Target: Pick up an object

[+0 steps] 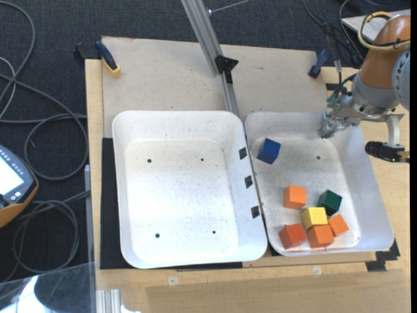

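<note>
No text, label, brand, number or sign can be read anywhere in the view. The coloured blocks, both white bins and the desk carry no legible marking, and the lit screen of the device at the left edge is too blurred to make out.

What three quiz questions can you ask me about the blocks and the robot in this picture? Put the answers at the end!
1. True or false: the blue block lies apart from the other blocks.
2. Which block rests on top of the pile? A. green B. yellow C. blue
3. Fill in: all blocks lie in the ____ bin.

Key:
1. True. It sits alone, up near the gripper.
2. B, the yellow block.
3. Right; the left bin holds no blocks.
</note>
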Action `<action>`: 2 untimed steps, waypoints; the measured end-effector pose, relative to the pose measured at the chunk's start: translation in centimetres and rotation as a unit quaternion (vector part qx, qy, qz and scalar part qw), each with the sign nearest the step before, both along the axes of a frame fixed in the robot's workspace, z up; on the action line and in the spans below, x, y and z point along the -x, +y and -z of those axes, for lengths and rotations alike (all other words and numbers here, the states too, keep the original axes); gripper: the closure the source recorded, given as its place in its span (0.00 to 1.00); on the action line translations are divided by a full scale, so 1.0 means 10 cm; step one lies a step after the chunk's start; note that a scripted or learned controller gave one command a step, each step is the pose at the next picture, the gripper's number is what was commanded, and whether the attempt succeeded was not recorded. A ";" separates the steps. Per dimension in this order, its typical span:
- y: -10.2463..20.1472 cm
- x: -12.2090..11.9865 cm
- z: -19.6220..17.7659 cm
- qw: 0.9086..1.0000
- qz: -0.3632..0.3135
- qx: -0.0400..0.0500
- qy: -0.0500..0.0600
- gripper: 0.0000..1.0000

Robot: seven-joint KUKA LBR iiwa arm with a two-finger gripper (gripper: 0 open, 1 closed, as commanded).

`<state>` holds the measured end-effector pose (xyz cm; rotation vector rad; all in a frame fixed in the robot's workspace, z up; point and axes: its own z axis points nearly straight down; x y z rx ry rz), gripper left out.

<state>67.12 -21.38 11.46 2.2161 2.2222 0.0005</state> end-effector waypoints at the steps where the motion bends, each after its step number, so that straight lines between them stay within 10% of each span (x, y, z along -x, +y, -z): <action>1: 0.02 0.03 -0.46 1.000 0.001 0.000 -0.002 1.00; 2: 0.02 -0.02 -1.12 1.000 0.001 0.001 -0.004 1.00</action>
